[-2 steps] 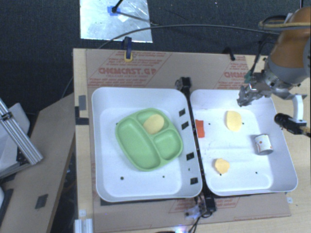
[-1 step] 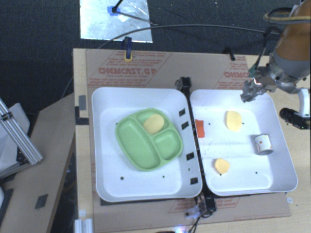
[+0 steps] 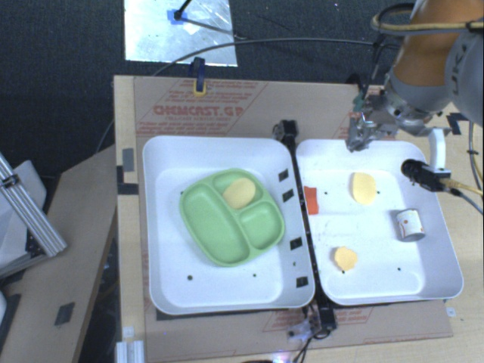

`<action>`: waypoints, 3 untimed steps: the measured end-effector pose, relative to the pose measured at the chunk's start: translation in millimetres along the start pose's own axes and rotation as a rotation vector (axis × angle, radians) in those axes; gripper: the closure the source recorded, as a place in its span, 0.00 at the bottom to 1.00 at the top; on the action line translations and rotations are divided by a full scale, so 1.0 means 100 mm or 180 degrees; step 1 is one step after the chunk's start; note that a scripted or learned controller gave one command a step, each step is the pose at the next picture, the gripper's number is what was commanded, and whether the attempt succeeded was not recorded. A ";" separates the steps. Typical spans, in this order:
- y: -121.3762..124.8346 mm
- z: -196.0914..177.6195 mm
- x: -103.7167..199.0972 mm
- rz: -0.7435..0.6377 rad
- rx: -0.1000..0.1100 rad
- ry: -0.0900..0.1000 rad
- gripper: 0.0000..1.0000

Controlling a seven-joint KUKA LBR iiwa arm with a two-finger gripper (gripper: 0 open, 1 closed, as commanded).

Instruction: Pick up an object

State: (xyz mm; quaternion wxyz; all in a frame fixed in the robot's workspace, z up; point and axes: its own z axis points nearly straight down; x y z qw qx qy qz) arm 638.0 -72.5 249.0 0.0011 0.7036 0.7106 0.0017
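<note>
In the camera view my gripper (image 3: 358, 141) hangs over the far edge of the right bin (image 3: 435, 274), above its back left part. A pale yellow piece (image 3: 364, 187) lies just in front of it, apart from it. A smaller yellow piece (image 3: 345, 259) rests nearer the front. A small grey can (image 3: 409, 224) lies on its side to the right. A red block (image 3: 310, 200) sits at the bin's left wall. The left bin (image 3: 162, 203) holds a green divided tray (image 3: 219, 233) with a yellow piece (image 3: 240, 193) in one compartment.
The arm (image 3: 435, 44) reaches in from the upper right, with cables looping around it. A black-tipped fitting (image 3: 423, 172) juts over the right bin's far right side. Black clips (image 3: 287, 131) mark the seam between the bins. A foil sheet (image 3: 178, 21) lies beyond the bench.
</note>
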 end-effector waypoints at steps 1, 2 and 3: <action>0.07 -0.05 0.55 -0.0001 0.0003 0.0001 1.00; 0.02 0.01 1.06 0.0002 0.0011 0.0002 1.00; 0.11 0.19 1.52 0.0004 0.0008 0.0000 1.00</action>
